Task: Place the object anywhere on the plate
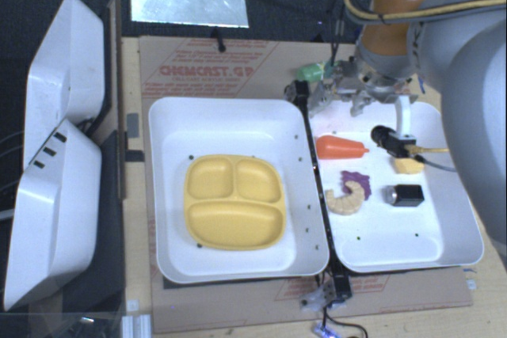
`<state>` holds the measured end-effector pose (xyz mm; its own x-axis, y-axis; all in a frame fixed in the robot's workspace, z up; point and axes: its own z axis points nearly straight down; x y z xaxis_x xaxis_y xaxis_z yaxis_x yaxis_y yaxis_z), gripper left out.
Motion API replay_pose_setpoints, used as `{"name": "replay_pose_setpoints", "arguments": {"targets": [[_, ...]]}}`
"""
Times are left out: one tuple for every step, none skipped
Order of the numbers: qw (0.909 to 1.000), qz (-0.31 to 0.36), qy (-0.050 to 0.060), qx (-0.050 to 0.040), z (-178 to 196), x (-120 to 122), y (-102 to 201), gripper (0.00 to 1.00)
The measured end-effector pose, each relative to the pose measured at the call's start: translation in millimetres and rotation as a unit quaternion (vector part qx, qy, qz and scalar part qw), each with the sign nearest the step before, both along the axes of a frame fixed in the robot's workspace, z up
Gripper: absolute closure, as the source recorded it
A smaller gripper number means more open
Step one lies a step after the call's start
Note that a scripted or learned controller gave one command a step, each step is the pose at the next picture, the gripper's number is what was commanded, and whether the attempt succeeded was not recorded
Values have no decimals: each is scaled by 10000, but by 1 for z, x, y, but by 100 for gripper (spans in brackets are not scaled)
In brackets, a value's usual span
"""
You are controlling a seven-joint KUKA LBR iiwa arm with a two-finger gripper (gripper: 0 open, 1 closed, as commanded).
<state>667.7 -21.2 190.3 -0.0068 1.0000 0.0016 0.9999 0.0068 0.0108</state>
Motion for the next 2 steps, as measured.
{"name": "replay_pose_setpoints", "arguments": {"targets": [[10000, -29, 49, -8, -6, -2, -4, 0], [10000, -29, 49, -8, -6, -2, -4, 0]]}}
